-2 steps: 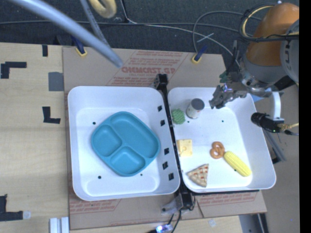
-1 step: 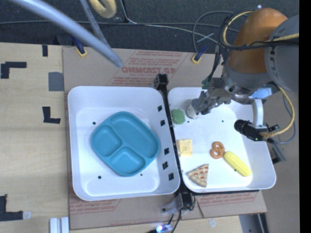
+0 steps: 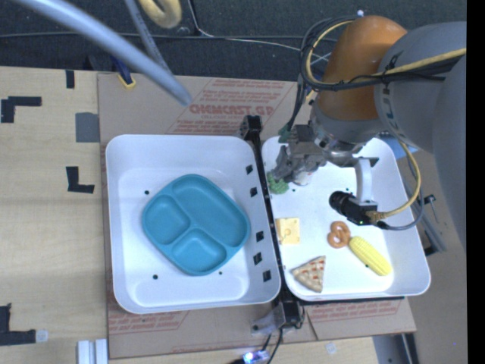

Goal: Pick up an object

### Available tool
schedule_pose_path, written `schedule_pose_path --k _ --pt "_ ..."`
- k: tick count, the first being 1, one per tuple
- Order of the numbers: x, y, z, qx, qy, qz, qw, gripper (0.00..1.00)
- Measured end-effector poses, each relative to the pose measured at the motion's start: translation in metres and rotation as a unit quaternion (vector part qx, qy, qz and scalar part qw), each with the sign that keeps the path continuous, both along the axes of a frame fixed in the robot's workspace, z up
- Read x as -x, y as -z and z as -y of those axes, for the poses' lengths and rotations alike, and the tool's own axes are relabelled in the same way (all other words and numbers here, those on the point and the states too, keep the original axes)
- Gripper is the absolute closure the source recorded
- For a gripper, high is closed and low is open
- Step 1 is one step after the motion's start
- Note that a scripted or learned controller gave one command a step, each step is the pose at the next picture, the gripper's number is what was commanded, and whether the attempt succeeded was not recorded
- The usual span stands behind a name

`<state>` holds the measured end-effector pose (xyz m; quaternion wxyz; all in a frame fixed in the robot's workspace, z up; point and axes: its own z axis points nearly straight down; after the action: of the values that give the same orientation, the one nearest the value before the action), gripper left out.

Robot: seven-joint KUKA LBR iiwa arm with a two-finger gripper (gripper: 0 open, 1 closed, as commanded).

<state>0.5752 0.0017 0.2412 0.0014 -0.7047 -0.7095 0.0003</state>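
My gripper [image 3: 290, 171] hangs low over the far left corner of the right bin [image 3: 409, 275], beside the divider. A small green object [image 3: 277, 186] lies right under its tip, partly hidden by it, and I cannot tell whether they touch. Nearer the front of the same bin lie a yellow cheese square [image 3: 288, 230], an orange pretzel-like ring [image 3: 339, 235], a yellow corn cob [image 3: 369, 255] and a pizza slice [image 3: 311, 273].
The left bin [image 3: 121, 158] holds a blue divided plate [image 3: 195, 223]. The arm's grey and orange body covers the far right part of the right bin. A grey pole [image 3: 98, 29] crosses the top left, above the bench.
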Motion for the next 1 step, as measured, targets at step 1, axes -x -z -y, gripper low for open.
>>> schedule_pose_path --k 1 --pt "0.0133 0.0149 -0.0519 0.0006 0.001 -0.001 1.0 1.0"
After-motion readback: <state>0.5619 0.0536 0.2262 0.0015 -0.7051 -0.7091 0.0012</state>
